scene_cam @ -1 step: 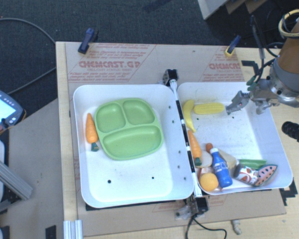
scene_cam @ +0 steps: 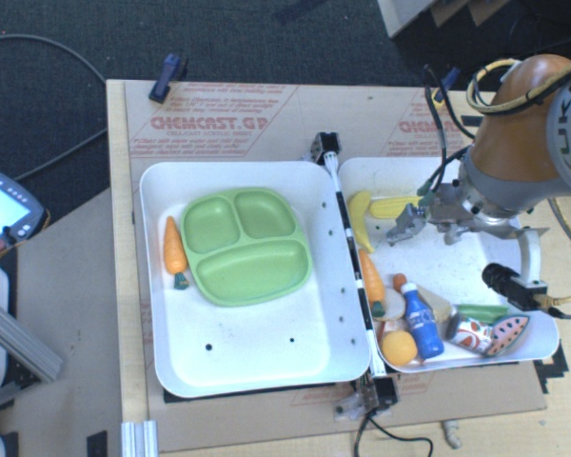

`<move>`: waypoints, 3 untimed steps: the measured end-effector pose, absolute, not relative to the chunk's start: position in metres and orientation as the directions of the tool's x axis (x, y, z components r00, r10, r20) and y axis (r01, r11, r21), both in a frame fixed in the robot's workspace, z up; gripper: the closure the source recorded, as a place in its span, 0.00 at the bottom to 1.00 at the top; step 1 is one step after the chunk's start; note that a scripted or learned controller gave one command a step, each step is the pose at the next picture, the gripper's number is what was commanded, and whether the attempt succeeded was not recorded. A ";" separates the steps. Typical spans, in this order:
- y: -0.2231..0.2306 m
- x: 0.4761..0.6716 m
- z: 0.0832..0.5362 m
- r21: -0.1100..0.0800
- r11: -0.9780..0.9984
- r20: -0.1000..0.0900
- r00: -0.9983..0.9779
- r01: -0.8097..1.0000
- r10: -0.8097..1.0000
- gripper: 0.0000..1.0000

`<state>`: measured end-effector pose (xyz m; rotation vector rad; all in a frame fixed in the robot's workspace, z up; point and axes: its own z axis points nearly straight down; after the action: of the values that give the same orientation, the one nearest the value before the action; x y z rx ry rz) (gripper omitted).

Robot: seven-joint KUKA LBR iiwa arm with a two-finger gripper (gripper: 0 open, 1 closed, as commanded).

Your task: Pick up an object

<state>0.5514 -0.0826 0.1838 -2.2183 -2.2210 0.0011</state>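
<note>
Arm's gripper (scene_cam: 406, 225), its finger state impossible to tell, poised in the right bin (scene_cam: 476, 284) just right of the yellow banana (scene_cam: 376, 208), whose long axis runs left–right along the bin's far-left corner.

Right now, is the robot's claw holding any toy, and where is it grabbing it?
Nothing is held. The gripper hovers in the right bin, beside the yellow toy corn, with nothing between its fingers.

Your arm (scene_cam: 528, 131) presents a glossy orange band over a grey wrist housing; yellow and black cables loop at its twelve o'clock; metal gripper (scene_cam: 406, 225) hardware silver-grey.
</note>
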 end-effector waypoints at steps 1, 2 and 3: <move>-0.109 0.525 0.084 0.000 -0.001 0.000 0.001 1.000 1.000 0.00; -0.108 0.525 0.094 0.001 -0.002 0.000 0.002 1.000 1.000 1.00; -0.125 0.479 0.224 0.001 -0.001 -0.001 0.001 1.000 1.000 1.00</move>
<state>0.4794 -0.1249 0.2245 -2.2235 -2.2217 -0.0002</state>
